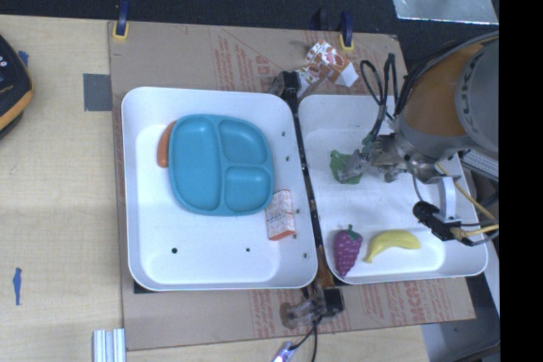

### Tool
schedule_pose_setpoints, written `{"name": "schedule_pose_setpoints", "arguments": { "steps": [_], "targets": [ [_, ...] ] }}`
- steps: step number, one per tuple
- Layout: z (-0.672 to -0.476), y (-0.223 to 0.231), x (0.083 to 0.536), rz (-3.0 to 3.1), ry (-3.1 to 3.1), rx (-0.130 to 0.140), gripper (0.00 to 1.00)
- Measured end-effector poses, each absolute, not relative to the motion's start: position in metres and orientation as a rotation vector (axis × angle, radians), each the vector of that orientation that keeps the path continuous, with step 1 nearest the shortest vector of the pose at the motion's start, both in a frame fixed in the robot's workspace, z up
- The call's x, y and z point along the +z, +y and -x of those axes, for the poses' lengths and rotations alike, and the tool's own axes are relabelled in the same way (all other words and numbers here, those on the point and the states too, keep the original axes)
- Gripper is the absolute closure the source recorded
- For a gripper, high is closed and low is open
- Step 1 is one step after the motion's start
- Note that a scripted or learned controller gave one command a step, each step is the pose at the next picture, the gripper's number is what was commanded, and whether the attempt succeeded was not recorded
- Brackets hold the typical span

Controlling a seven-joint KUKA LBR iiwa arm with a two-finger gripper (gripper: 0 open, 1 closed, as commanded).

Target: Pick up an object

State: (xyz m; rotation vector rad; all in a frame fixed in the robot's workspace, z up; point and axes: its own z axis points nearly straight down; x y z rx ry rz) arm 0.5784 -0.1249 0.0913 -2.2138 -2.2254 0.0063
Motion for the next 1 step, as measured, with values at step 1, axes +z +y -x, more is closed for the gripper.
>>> {"name": "schedule_pose_setpoints", "arguments": {
  "steps": [1],
  "targets": [
    [-0.6523, -0.0975, 0.0922, 2.217, -2.223, 0.001, 0.00]
  ]
}}
